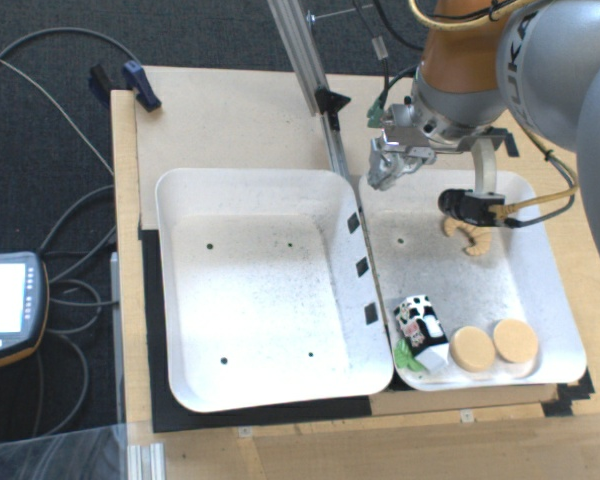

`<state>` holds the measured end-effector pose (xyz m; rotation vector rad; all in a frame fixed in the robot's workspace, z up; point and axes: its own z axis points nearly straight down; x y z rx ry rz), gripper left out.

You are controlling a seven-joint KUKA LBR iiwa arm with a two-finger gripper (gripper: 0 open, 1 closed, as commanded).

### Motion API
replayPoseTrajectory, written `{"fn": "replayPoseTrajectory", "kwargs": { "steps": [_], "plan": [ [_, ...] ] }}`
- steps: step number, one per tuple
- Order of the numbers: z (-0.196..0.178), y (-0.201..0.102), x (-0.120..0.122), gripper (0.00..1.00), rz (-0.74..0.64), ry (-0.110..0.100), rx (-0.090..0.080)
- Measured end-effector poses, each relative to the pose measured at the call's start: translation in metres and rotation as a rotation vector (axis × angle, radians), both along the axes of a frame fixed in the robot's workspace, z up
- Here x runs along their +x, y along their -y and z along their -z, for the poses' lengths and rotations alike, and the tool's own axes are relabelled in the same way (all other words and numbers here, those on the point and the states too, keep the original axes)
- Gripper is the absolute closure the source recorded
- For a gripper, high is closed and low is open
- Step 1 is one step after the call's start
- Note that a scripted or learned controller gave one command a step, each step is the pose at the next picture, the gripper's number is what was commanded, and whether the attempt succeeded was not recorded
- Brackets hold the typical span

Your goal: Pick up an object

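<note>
Candidate objs all sit in the right bin: two tan round discs side by side at the near edge, a small cow-print carton w/ a green bit just left of them against the divider, and a tan, irregular piece nearer the far side, partly under a black part of the arm's tooling. The gripper hangs over the bin's far-left corner, near the divider, well apart from discs and carton. Nothing seen between its fingers; open vs closed, can't tell, too small and blurred. Left bin holds only dark specks. To do this well, I'd pick an isolated target, prob. a disc, center above it, descend straight, and avoid the bin wall.
</note>
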<state>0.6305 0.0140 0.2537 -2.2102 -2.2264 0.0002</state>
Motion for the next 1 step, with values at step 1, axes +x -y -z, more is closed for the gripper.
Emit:
{"fn": "replayPoseTrajectory", "kwargs": {
  "steps": [1],
  "plan": [
    [0.0154,-0.0585,0.0001,1.0,0.0,-0.002,0.0]
  ]
}}
